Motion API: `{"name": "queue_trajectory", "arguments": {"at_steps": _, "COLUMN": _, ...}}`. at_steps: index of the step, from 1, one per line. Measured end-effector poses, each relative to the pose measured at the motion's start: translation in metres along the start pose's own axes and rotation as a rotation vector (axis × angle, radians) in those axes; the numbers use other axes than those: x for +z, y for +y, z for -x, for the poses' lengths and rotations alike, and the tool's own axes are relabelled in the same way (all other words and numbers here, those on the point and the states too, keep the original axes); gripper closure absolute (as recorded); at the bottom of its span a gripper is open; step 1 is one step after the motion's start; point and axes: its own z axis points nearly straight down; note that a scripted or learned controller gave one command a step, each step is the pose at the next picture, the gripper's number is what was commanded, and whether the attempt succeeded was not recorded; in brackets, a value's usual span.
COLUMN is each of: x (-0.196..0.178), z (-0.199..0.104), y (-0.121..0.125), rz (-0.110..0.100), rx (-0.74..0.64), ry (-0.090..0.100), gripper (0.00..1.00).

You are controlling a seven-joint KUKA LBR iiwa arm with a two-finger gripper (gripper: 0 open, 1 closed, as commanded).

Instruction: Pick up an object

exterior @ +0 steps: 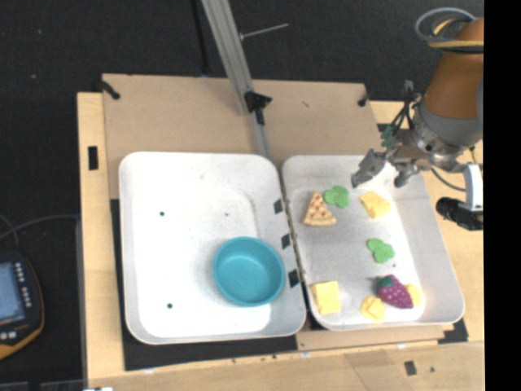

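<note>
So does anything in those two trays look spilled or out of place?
Nothing stands out. The blue bowl sits upright in the left bin. The toy foods, such as the pizza slice and grapes, lie scattered in the right bin, none spilled outside.

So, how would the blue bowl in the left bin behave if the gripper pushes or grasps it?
The blue bowl looks rigid and probably light, so a push would likely slide it across the smooth left bin. Its round rim may slip from the gripper.

Right bin (435, 243) contains toy foods: pizza slice (319, 211), two green pieces (336, 195) (379, 250), yellow cheese wedge (374, 204), yellow block (326, 296), purple grapes (394, 291).
</note>
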Motion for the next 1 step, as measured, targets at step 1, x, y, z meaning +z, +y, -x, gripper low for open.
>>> {"name": "queue_trajectory", "arguments": {"at_steps": 1, "x": 0.0, "z": 0.0, "y": 0.0, "rz": 0.0, "rx": 0.0, "ry": 0.0, "gripper": 0.0}}
